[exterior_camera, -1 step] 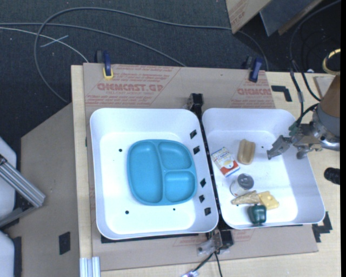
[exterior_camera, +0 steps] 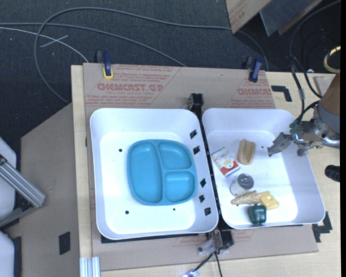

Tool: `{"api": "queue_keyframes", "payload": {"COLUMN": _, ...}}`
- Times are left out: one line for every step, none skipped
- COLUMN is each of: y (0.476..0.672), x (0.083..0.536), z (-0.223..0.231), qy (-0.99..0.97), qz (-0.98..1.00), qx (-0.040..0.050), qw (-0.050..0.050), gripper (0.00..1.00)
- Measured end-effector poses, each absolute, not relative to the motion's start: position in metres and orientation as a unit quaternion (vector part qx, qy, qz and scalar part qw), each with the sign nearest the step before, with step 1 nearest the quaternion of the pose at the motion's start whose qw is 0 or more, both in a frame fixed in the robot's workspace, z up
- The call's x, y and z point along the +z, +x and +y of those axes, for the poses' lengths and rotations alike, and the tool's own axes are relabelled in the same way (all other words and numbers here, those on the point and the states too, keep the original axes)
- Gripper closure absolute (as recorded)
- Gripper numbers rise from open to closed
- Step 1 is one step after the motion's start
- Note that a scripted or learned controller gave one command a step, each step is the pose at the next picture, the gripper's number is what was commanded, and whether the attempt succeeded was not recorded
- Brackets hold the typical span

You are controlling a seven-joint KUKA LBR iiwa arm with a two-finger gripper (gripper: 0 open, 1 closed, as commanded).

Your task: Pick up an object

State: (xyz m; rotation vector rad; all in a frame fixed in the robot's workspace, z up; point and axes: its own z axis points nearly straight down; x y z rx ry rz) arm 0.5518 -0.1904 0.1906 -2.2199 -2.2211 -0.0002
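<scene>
Grey hand (exterior_camera: 285, 142) hovers above the right bin (exterior_camera: 303, 178), whether released or clenched I cannot tell; a tan block (exterior_camera: 246, 152) lies nearby.

Red print runs across the board (exterior_camera: 162, 81) under the bins. On its left part, behind the left bin, the big letters read "CHEMCAST GP", with a line of smaller red type above that is too fine to read. On the right part, behind the right bin, the same word "CHEMCAST" shows again, fainter and partly cut off. A cardboard box (exterior_camera: 244, 12) at the top edge carries dark lettering, too small and tilted to read.
</scene>
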Motion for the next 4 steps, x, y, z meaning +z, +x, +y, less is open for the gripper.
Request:
{"api": "queue_keyframes", "payload": {"y": 0.551, "x": 0.146, "z": -0.183, "qy": -0.707, "qz": -0.707, "qx": 0.0009, "qw": 0.003, "gripper": 0.00}}
{"api": "queue_keyframes", "payload": {"y": 0.543, "x": 0.085, "z": -0.185, "qy": -0.707, "qz": -0.707, "qx": 0.0013, "qw": 0.004, "gripper": 0.00}}
{"api": "queue_keyframes", "payload": {"y": 0.543, "x": 0.085, "z": -0.184, "qy": -0.707, "qz": -0.707, "qx": 0.0001, "qw": 0.002, "gripper": 0.00}}
{"api": "queue_keyframes", "payload": {"y": 0.544, "x": 0.096, "z": -0.184, "qy": -0.707, "qz": -0.707, "qx": -0.0006, "qw": 0.001, "gripper": 1.00}}
